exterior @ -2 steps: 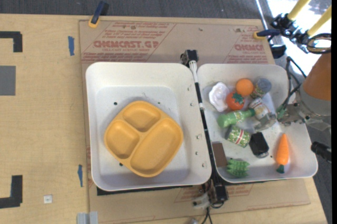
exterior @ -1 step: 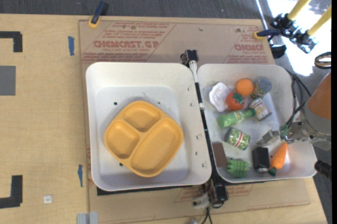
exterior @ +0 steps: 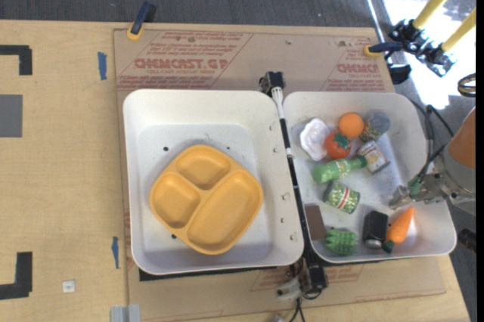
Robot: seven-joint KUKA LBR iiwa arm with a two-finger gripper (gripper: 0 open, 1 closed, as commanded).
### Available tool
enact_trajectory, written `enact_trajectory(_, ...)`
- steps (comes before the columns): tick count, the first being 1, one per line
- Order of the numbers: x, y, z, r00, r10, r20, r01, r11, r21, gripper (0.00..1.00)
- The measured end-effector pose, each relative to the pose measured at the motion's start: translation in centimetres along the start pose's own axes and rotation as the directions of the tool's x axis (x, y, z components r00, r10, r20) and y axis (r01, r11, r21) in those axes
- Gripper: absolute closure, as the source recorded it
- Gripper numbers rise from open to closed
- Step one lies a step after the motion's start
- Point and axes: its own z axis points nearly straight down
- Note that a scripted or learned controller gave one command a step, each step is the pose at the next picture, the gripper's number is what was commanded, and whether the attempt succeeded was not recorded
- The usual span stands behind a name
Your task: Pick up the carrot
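The carrot is lying just below the hand in the right bin (long axis slanting), and whether that hand is apart or together cannot be told.

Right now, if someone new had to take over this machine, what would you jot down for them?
Gripper: at the right bin's right side, just above the carrot; can't tell its state.
Carrot: lying in that bin's lower right corner, beside a black block.
Done: arm is near the carrot.
Left: grasp the carrot and lift it.
Left bin holds a yellow divided plate.
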Motion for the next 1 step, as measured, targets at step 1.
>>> enact_trajectory(1,0.59,0.09,0.10,1.000,-0.006,-0.015,0.006,1.000,0.006,0.00)
